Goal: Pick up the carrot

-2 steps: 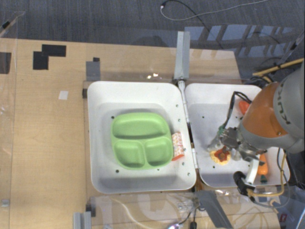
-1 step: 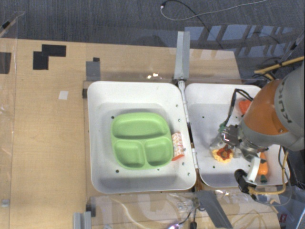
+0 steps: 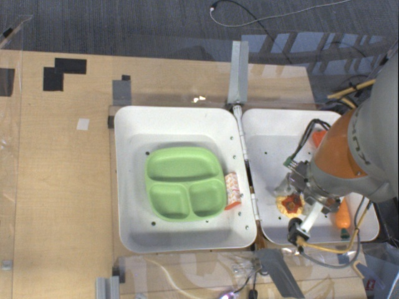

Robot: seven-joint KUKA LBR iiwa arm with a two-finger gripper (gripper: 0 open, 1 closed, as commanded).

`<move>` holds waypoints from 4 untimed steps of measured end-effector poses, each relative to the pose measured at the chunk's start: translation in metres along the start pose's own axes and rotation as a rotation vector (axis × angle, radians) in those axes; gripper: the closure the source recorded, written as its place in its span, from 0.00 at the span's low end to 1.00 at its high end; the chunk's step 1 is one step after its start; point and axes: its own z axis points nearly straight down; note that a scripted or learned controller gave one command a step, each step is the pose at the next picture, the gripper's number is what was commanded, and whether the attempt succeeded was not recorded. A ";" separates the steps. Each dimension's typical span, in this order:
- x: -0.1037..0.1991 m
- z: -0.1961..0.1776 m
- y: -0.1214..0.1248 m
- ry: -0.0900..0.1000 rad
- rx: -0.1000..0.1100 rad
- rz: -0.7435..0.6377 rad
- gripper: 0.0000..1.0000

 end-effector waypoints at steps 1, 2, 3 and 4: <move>-0.055 0.001 0.041 -0.003 0.000 0.458 1.00; -0.075 -0.061 0.090 -0.005 0.016 0.558 1.00; -0.043 -0.003 0.047 -0.012 0.012 0.723 1.00; -0.052 -0.109 0.089 -0.011 0.009 0.716 1.00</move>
